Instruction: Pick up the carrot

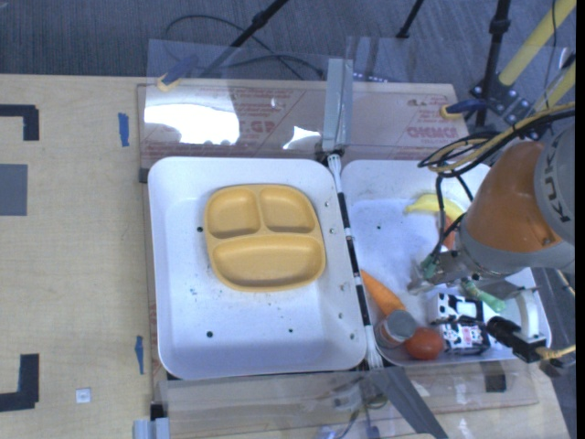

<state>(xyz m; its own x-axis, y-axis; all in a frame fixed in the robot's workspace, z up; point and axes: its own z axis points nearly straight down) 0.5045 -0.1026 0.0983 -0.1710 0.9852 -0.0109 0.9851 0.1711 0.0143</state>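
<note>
The orange carrot lies slantwise at the left side of the right bin, close to the wall between the two bins. My gripper hangs over the middle of that bin, a short way right of the carrot and slightly farther back. It is apart from the carrot. The arm's orange band rises behind it and hides the bin's right part.
A yellow banana lies at the back of the right bin. At its front are a small round can, a red tomato and a black-and-white box. The left bin holds a yellow divided plate.
</note>
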